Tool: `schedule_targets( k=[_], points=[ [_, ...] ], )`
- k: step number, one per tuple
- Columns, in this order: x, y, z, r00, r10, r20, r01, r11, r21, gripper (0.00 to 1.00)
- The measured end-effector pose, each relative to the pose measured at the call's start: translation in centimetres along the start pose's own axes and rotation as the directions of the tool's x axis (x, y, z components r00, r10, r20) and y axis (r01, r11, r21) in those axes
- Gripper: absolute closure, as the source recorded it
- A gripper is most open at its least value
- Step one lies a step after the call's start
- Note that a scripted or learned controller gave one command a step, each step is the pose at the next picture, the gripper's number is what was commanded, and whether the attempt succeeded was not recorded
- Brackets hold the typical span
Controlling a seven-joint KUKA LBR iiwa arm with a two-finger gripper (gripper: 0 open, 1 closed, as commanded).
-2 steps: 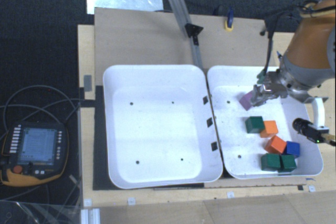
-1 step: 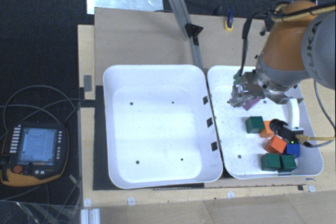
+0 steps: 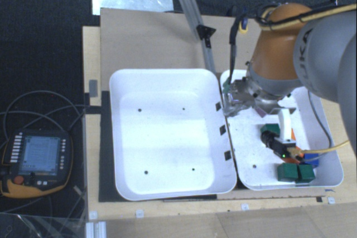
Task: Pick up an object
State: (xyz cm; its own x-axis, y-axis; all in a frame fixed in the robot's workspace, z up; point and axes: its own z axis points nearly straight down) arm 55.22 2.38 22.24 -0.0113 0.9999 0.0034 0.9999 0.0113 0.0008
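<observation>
Pincer [image 3: 233,102] hovers by the right bin's [image 3: 334,174] left wall.

Both bins, left [image 3: 167,136] and right [image 3: 251,147], look like smooth, slightly glossy white plastic; the counter [image 3: 150,42] is matt tan board; the arm's orange band [image 3: 279,42] shines like polished plastic

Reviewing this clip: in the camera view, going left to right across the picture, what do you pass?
Teach pendant on the floor → left white bin → claw at the right white bin's near-left corner → green blocks inside that bin.
</observation>
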Motion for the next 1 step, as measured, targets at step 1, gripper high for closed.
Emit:
schedule_targets(
  k=[1],
  points=[
    [6.36, -0.23, -0.15, 1.000, -0.001, 0.000, 0.001, 1.000, 0.000, 1.00]
  ],
)
